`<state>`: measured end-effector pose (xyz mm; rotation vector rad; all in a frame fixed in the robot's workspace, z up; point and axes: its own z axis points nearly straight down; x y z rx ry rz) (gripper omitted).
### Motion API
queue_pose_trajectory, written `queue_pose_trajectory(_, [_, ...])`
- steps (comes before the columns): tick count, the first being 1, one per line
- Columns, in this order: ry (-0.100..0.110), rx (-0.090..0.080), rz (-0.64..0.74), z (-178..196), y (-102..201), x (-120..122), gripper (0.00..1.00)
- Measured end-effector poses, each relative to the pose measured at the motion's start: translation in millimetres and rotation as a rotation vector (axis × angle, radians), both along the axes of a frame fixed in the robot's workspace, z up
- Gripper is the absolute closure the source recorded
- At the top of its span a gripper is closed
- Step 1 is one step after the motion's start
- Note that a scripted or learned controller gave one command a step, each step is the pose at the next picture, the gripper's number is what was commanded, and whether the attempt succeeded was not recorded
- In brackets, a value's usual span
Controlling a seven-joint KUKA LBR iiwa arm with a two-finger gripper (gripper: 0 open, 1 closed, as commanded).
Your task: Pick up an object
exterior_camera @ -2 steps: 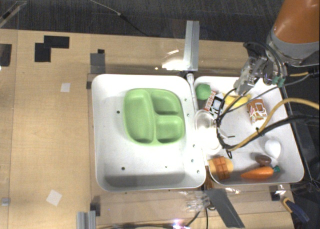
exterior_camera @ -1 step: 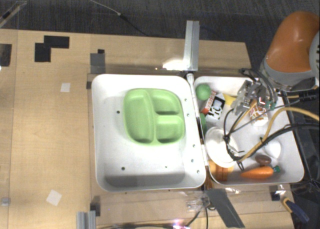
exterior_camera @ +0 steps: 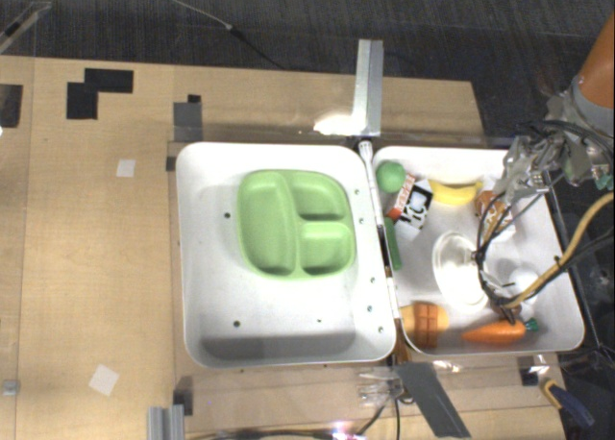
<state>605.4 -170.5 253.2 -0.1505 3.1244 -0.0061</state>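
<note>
— Gripper of mine hangs over the far right corner of the right bin; whether it is spread or pressed together, I cannot tell, with cables tangled across it.

— What lies below you?

— Just beside me a yellow banana, next to it a small red, black and white package with print too blurred to read, then a green ball. Near the bin's middle sits a clear cup; along the near edge lie a carrot and an orange toy.

— And the left bin?

— It bears a green divided tray.
</note>
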Motion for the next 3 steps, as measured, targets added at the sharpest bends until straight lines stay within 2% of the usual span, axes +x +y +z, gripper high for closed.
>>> queue_pose_trajectory(1, [0.006, 0.0, 0.274, -86.4, -34.9, 16.2, 1.0])
queue_pose_trajectory(2, [0.002, -0.005, 0.699, -110.7, -33.3, 23.4, 1.0])
queue_pose_trajectory(3, [0.001, -0.005, 0.698, -110.8, -33.3, 23.4, 0.0])
